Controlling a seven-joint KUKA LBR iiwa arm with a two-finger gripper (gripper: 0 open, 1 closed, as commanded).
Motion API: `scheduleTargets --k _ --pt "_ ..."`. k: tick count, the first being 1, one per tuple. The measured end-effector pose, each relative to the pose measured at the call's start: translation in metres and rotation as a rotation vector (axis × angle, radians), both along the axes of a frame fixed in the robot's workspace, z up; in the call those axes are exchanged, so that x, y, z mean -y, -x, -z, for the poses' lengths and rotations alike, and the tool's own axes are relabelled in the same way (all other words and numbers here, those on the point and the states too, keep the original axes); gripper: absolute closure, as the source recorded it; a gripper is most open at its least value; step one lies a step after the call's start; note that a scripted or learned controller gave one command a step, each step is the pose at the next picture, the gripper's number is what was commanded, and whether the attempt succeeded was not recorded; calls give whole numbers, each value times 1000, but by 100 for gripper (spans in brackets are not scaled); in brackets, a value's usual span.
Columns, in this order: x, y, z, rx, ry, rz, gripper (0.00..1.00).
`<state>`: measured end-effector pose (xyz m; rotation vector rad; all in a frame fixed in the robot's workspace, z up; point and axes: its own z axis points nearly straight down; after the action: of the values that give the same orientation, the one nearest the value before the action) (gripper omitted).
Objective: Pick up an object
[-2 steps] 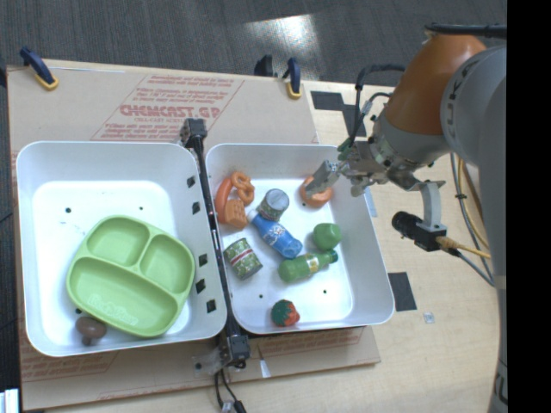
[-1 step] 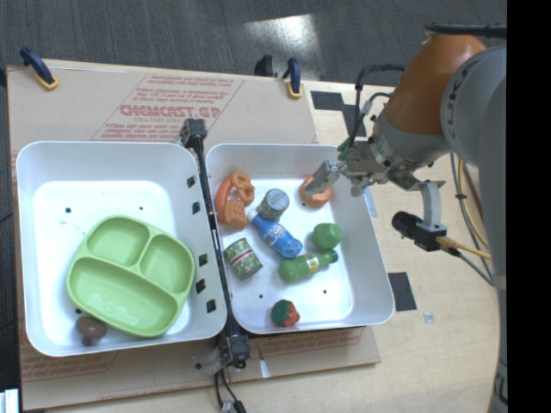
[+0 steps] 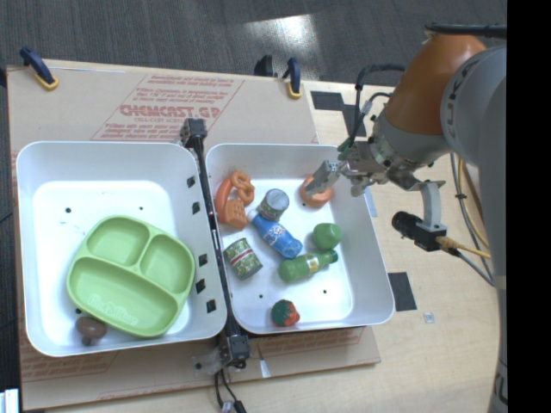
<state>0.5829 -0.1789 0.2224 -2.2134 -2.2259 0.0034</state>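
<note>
Surface: flat tan board with red printed lettering near its far edge, laid over a dark floor. Held by blue clamps, one at the far left corner, one at the far edge.

Directly on it: left white bin and right white bin, side by side, rims touching along a black strip with black clips at its far and near ends.
</note>
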Motion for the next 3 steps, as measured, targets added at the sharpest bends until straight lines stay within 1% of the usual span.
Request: scheduleTargets --k 3 --pt "0 0 0 0 0 0 0"
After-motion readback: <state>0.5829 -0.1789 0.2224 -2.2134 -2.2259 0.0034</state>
